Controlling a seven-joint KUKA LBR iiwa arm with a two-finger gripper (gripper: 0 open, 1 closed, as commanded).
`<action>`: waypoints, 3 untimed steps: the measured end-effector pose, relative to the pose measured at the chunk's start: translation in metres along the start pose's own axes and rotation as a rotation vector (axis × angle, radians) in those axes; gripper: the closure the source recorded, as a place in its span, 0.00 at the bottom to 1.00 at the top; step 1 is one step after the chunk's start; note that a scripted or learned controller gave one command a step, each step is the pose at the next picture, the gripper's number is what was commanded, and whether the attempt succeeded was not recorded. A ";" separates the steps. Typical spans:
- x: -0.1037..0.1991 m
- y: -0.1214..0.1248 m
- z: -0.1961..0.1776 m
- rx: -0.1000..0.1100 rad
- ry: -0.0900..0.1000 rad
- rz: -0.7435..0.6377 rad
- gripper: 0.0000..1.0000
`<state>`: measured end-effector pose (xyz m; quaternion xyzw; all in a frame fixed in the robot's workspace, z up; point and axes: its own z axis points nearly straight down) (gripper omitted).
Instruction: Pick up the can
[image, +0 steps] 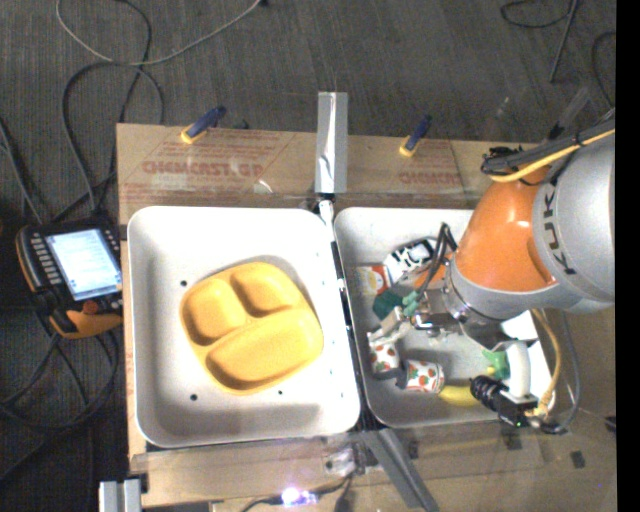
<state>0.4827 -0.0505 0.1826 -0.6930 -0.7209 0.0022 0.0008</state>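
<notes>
Two shallow white bins (150, 330) sit mid-frame on a cardboard-topped bench (250, 165) above dark carpet (60, 60). Whether the grey-and-orange arm's gripper (405, 318) grips anything, I cannot tell.

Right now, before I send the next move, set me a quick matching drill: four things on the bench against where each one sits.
Things:
1. yellow tray
2. can
3. tablet
4. arm

Places:
A. off the bench, on the floor to the left
B. in the left bin
C. over the right bin, reaching in from the right
D. lying near the front of the right bin

Pairs: 1-B, 2-D, 3-A, 4-C
</notes>
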 end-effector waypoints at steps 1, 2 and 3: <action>-0.049 0.000 0.047 -0.005 0.001 0.043 0.00; -0.066 0.011 -0.037 -0.001 -0.001 0.128 0.00; -0.066 0.010 -0.036 0.000 -0.001 0.129 0.00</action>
